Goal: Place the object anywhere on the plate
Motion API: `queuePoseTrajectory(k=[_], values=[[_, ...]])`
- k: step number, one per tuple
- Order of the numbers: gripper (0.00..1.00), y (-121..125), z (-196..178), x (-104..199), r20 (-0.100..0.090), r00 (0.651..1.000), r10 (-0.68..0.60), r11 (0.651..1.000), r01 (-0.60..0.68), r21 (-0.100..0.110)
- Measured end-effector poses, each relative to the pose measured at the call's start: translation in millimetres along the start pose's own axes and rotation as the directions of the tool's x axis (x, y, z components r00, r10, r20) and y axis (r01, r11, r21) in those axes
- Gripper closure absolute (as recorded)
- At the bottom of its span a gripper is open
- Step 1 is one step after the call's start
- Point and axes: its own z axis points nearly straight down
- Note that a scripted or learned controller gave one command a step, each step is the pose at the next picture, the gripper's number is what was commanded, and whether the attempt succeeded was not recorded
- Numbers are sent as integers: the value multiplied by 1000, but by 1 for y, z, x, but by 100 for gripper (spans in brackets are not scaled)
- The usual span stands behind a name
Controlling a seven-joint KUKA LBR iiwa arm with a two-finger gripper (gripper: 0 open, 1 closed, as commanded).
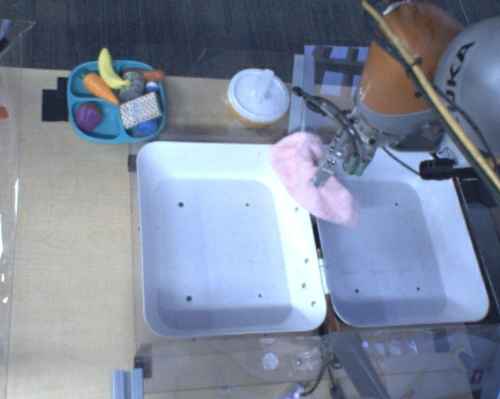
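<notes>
The hand (331, 166) grips the pink cloth (312, 179), which hangs over the seam between the two bins (225, 322), lifted clear so it can travel toward a plate

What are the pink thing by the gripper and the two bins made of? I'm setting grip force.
The pink thing looks like soft matte cloth: it droops in folds. The bins look like rigid, smooth white plastic with a faint sheen, though coated metal is possible.

Pincer (326, 171) gripping pink cloth (312, 179) above the seam between two white bins (225, 306)
</notes>
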Motion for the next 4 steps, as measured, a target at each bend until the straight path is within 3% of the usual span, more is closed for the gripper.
queuePoseTrajectory(k=[1,2,3,4], values=[[100,28,-11,48,0,920,-393,920,393,-1],[100,43,-9,93,-2,865,-502,865,502,-1],[100,73,-4,135,-2,863,-506,863,506,-1],[0,73,-5,134,-1,863,-506,863,506,-1]])
